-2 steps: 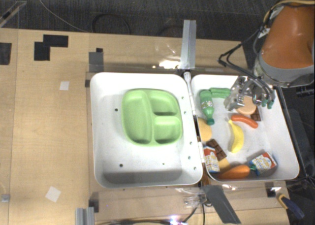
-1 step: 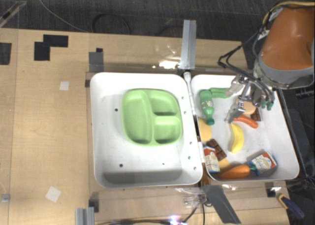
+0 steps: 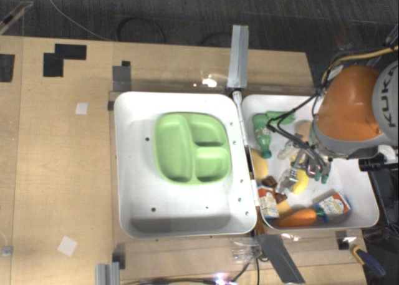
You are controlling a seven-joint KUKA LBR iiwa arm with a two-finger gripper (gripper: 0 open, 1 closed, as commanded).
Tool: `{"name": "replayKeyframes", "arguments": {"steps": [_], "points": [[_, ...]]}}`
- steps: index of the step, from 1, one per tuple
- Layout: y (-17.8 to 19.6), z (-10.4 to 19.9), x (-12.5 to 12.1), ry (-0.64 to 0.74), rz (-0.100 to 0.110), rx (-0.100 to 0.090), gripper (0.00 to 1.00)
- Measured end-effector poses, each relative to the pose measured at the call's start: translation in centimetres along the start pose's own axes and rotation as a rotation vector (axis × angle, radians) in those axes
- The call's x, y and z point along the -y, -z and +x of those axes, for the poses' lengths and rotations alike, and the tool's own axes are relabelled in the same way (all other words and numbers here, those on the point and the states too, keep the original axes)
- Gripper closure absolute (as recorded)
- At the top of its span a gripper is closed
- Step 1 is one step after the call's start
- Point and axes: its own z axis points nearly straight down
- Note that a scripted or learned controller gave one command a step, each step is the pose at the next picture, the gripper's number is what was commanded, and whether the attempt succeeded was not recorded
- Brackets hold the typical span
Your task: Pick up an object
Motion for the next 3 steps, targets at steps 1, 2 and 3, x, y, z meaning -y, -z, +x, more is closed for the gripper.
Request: {"name": "replayKeyframes", "arguments": {"steps": [1, 2, 3], "points": [[-3.9, -1.7, 0.3, -0.040, -0.006, 0.020, 0.00], [-4.0, -8.3, -2.5, 0.210, -0.003, 0.022, 0.00], [-2.6, -8.6, -2.7, 0.215, -0.004, 0.033, 1.00]]}}
